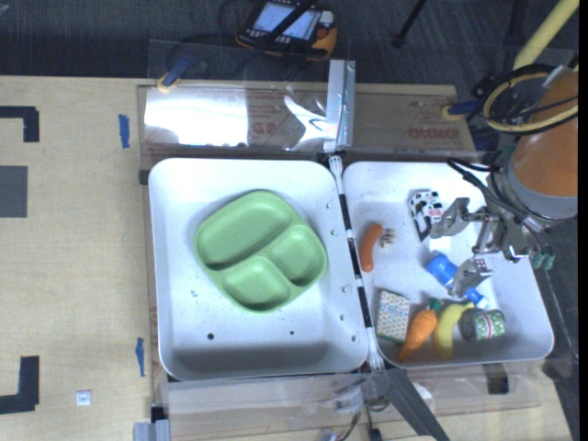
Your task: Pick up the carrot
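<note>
We see the arm (pixel 542 168) reaching over the right bin (pixel 533 301), a shallow white tray of smooth, glossy plastic, while the left bin (pixel 175 274) carries a matte green divided plate (pixel 262 248) well away from the jaws. The gripper (pixel 467 242) hangs with its metal fingers spread and nothing between them, one finger up beside a black-and-white spotted toy (pixel 423 205), the other just over a blue bottle (pixel 444 271). The carrot (pixel 421 327) lies below and to the left of the jaws, near the bin's front wall: a small orange taper, smooth and probably hard plastic, with a green tuft. We judge the main risk to be crowding, since a yellow banana (pixel 447 325) touches it on one side and a flat patterned packet (pixel 393 314) sits just beside the other, so a closing finger could land on a neighbour or push the carrot against the wall. Its tapered, slick shape may also squirt out of a pinch. A green can (pixel 484 323) and an orange sausage (pixel 369 246) lie further off.
</note>
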### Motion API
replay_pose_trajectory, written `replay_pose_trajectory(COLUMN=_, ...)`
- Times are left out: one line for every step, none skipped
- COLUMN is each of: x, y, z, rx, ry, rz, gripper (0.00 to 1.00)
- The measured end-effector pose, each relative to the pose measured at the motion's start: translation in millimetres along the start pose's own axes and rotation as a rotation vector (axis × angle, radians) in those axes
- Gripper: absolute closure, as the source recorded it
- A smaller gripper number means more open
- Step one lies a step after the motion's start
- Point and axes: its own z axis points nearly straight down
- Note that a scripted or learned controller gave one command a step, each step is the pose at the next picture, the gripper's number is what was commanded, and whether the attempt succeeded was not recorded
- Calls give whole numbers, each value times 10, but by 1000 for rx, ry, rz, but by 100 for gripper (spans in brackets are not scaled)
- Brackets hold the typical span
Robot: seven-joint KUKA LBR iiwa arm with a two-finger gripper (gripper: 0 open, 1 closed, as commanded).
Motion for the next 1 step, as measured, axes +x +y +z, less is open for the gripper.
replay_pose_trajectory(x=25, y=-69, z=749, rx=0, ry=0, rz=-266, gripper=0)
